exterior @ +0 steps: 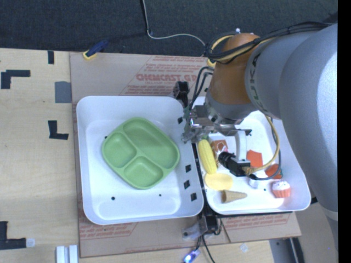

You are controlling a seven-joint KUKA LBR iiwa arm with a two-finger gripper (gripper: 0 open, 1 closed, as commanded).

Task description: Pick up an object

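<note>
So far nothing looks lifted: every item I can make out lies on a bin floor. The gripper (pixel 202 131) sits low over the upper left part of the right bin (pixel 299 201), just above the top end of the corn (pixel 207 155). Whether it is clenched or released I cannot tell, as the wrist hides it. The corn, lying lengthwise along that bin's left wall, seems the likely target. The grasp and the lift are both left to do.

Below the corn are a yellow piece (pixel 218 181) and a cone (pixel 234 196), with a cupcake (pixel 281 189) toward the lower right. The left bin (pixel 88 201), at centre frame, holds a green plate (pixel 141 153). Both bins rest on cardboard (pixel 159 75) over a pale bench (pixel 33 163). Dark floor (pixel 66 10) crosses the top, with a thin cable (pixel 164 36) trailing over it.
</note>
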